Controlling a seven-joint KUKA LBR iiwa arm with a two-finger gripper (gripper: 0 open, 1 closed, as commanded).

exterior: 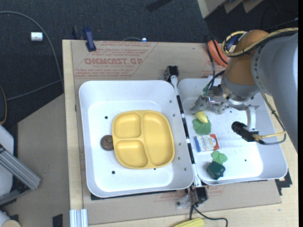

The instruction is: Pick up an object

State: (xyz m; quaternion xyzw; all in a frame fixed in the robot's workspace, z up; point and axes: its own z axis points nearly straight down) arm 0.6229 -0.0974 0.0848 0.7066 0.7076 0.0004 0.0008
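Observation:
My gripper [209, 105] is low over the back left part of the right bin [270, 167]. Directly in front of it lies a small yellow piece [202, 117], close to the gripper or touching it; I cannot tell which. That piece rests against a green round piece [202, 126]. Further forward are a flat white packet with blue and red print [207, 142], a light green leafy piece [218, 156] and a dark green block [215, 170]. The grey arm with its orange band [242, 67] covers the bin's back right.
The left bin [90, 126] holds a yellow divided plate [142, 139] with a small brown round object [107, 142] at its left edge. A black plug with a yellow cable [243, 131] hangs over the right bin's middle. A black divider [182, 122] separates the bins.

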